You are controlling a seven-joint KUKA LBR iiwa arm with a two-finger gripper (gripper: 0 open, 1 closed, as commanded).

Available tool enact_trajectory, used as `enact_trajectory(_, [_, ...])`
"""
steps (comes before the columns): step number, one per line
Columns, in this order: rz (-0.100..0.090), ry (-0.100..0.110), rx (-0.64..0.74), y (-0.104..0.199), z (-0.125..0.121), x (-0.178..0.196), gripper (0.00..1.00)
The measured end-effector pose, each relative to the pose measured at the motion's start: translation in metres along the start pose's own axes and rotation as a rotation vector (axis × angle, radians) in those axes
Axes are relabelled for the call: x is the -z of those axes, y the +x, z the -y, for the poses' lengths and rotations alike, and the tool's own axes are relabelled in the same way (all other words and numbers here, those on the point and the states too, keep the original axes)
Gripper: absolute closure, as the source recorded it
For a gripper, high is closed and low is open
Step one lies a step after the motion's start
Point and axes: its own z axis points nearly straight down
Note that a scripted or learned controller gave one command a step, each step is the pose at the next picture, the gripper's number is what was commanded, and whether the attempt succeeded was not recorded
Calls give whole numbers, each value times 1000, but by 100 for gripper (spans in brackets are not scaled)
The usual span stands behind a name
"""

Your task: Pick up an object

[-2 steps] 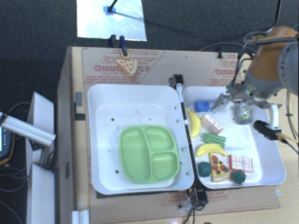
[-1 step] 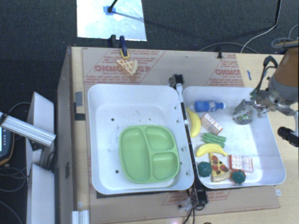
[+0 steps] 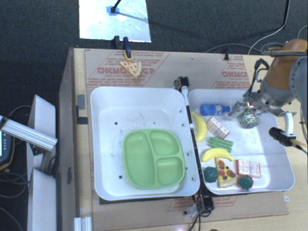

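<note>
Small silvery-green can (image 3: 249,119), lying tilted nr back of right bin (image 3: 284,177), just right of blue bottle (image 3: 214,109).

Right bin (image 3: 284,177) crowded; bare floor (image 3: 262,138) mid-right.

Dark carpet floor (image 3: 38,28) surrounds the cardboard-topped bench (image 3: 202,64), a shiny sheet (image 3: 113,13) lying beyond it.

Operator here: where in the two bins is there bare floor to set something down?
Left bin: open floor behind the green tray and along its left wall. Right bin: a bare patch on the right, between the gripper and the red-and-white packet. Crowded along the divider: bananas, beans, pizza slice.
</note>
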Motion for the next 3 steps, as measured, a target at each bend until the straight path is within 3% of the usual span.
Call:
enact_trajectory(1, [2, -6, 3, 0, -2, 12, 100])
enact_trajectory(2, [0, -2, 2, 54, 6, 35, 100])
enact_trajectory(3, [-2, -4, 2, 146, 23, 102, 100])
